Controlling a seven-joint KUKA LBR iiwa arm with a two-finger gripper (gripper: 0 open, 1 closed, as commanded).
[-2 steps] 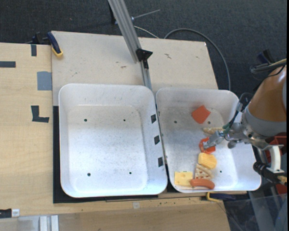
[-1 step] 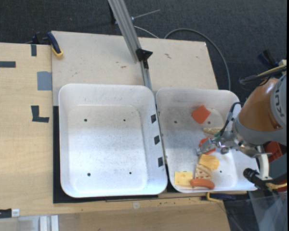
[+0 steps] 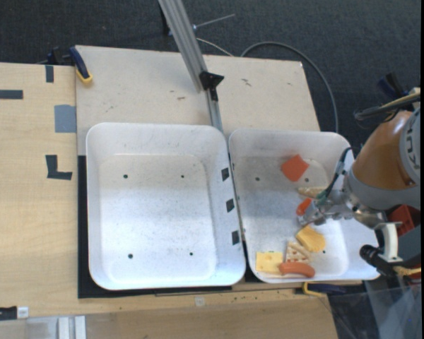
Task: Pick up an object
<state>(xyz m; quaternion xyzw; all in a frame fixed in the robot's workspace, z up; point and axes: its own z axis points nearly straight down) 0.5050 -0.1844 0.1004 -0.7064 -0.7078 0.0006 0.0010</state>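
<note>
dark carpet lies around a pale wooden desk (image 3: 28,189), and on the desk two shallow white bins stand side by side. the left bin (image 3: 159,136) has no objects in it that i can see. the right bin (image 3: 268,141) holds all the small things: an orange block (image 3: 294,167) near the top, a small red piece (image 3: 304,206) in the middle, a yellow wedge (image 3: 311,240) lower, and along the near wall a yellow slab (image 3: 268,262), a red sausage-shaped piece (image 3: 296,268) and a pale triangular piece (image 3: 295,251) just beside them.

the grey arm comes in from the right with its orange band (image 3: 381,164), and the gripper (image 3: 318,209) is low inside the right bin, in the middle of the group. the red piece lies just to the left of the tip, very close or touching, and the yellow wedge lies just below it, toward the near wall. the orange block is a little farther, up and to the left. whether the fingers are released or clenched i cannot tell, because the tip is small and dark against the objects, and i see nothing clearly between them.

in my judgement the red piece is the nearest candidate, so the coming move depends on a small shift to the left before closing. its long axis i cannot read from this view.
</note>
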